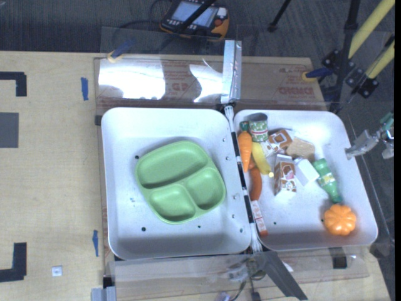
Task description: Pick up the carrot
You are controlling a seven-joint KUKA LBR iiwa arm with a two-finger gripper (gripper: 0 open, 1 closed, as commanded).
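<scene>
We begin at the gripper [369, 142], which sits just beyond the right edge of the right bin [360, 196], at about the height of that bin's upper half; it is small and blurred at this slant, so we cannot tell whether it is open or closed, and we see nothing carried in it; our reading is that the task has not properly started.

Moving inward from there, a green bottle [327, 179] lies nearest, by the bin's right wall, with a round orange pumpkin [339, 219] in the lower right corner; towards the middle there are some snack packets [285, 174], a yellow banana [260, 158] and a small can [258, 129] near the top edge.

The carrot [245, 148] lies well apart from the gripper, against the left wall of the right bin in its upper half, running lengthwise along that wall with its green end towards the top edge; the banana is just beside it, and a redder, longish thing [255, 184] follows below it along the same wall; we take the upper orange one for the carrot.

In the left bin [125, 137] rests a green divided plate [180, 180].

All remains to be done, we judge: crossing the bin, coming down at the left wall, closing on the carrot, lifting; the wall and the banana leave little room.
</scene>
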